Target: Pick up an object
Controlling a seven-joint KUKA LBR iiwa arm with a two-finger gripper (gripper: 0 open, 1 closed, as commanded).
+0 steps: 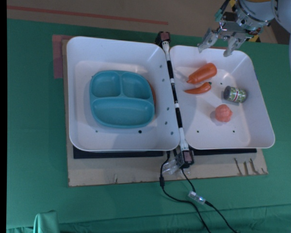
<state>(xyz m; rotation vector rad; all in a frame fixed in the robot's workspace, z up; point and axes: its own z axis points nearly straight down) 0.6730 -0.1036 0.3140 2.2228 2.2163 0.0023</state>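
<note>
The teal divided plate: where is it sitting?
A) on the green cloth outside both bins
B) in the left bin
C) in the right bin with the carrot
B: the teal divided plate lies flat in the left bin, while the right bin holds the food items.

Green cloth (34, 130) over the bench, cardboard sheet (136, 171) beneath, brown floor (111, 1) with red line (87, 14)

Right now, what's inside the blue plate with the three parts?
The blue plate has nothing in its three sections. It sits inside the left bin; the bin floor under it is covered.
</note>
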